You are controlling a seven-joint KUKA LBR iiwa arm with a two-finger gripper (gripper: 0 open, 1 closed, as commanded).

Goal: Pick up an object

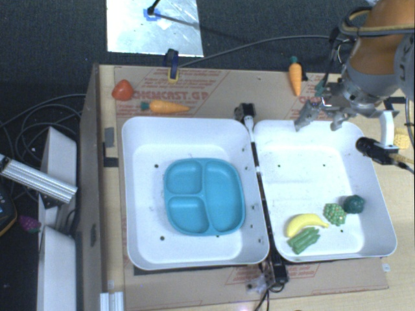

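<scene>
Hovering over the far edge of the right bin (382,229), the gripper (320,120) is showing its two fingers spread apart with nothing between them. Well below it, near the bin's front, a yellow banana (305,223) is lying curved, its long axis running left to right. A green bean pod (304,240) is touching it; green grapes (334,213) and a dark green ball (353,204) are sitting just beside. Left of the gripper, a blue divided plate (203,195) is resting in the left bin (142,141).
</scene>
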